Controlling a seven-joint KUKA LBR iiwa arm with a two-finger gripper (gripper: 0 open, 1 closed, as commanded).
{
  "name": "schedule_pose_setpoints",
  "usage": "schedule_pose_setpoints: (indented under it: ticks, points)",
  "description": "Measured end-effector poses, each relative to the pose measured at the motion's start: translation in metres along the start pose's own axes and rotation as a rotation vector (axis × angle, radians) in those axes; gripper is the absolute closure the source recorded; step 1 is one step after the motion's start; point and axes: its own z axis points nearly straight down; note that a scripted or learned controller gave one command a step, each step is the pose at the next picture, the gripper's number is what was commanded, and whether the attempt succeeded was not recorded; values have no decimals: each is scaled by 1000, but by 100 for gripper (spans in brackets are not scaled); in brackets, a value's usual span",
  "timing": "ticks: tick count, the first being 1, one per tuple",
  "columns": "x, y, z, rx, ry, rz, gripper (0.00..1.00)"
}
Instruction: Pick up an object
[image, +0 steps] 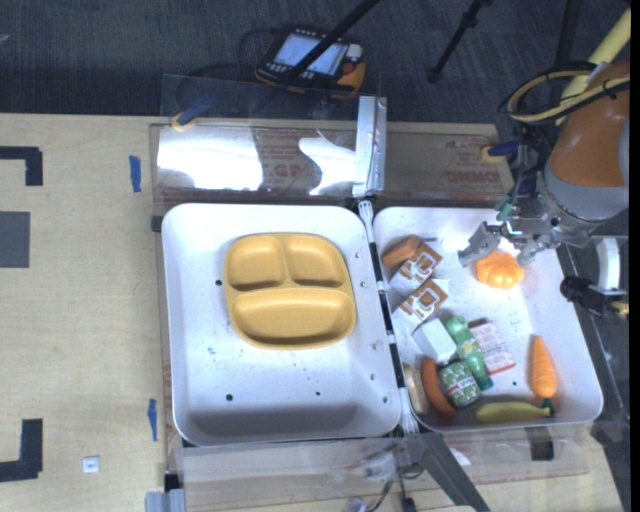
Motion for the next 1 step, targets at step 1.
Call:
schedule_pose_setpoints:
  ticks: [1]
  points:
    - [-53,11,92,-3,-1,-44,0]
